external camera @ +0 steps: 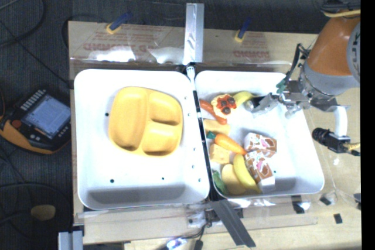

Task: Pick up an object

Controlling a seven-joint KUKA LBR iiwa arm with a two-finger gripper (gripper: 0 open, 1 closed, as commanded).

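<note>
Gripper [259,103] hangs low by the right bin's [293,149] back edge, maybe to grab the small banana [241,96] just beside it. Squeezing or loose? Cannot tell. The left bin [94,161] holds a smooth yellow plate [145,120] with dips. A pointy carrot [227,141] and a flat box [259,143] crowd the right bin's left edge.

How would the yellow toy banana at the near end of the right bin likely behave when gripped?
The yellow toy banana looks smooth and curved, so it may slip or pivot in a grip. It is probably stiff, light plastic. Lying against the patterned white box, it would likely nudge that when lifted.
</note>
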